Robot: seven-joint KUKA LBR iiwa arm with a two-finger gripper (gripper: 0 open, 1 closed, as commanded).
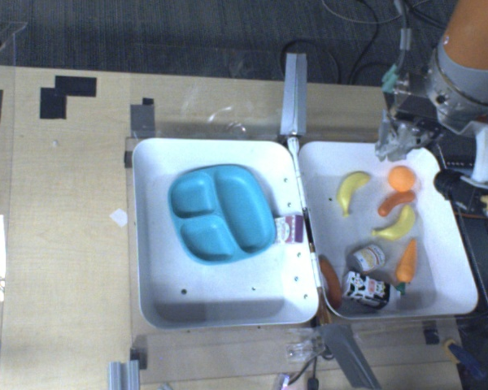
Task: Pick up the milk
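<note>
- Camera view, claw: the gripper [393, 146] hangs over the far edge of the right bin [459, 250], below the grey wrist and orange band of the arm [472, 47]. Whether it is open or closed cannot be told from this angle, and nothing can be seen in its hold.
- Task item: the milk [366, 291] is a small carton with a black-and-white cow-patch print, lying on its side at the near edge of the right bin. It is well apart from the claw, at the opposite end of the bin and slightly to the left of it.
- Neighbours of the carton: a small round tin [368, 257] sits just beyond it; a brown sausage-shaped piece [329, 279] lies just to its left against the bin wall; an orange carrot [407, 262] stands just to its right.
- Rest of the right bin: a yellow banana [351, 190] at the far left, a second banana [397, 224] mid-bin, a round orange [402, 178] close under the claw, and a reddish oblong piece [396, 203] touching it on the near side. All look like smooth moulded plastic.
- Left bin [150, 299]: holds a glossy blue divided plate [221, 212] with three compartments and rounded corners. A small purple-and-white packet [289, 229] is wedged between the plate and the bin's right wall.
- Bench [57, 242]: pale wood-grain surface.
</note>
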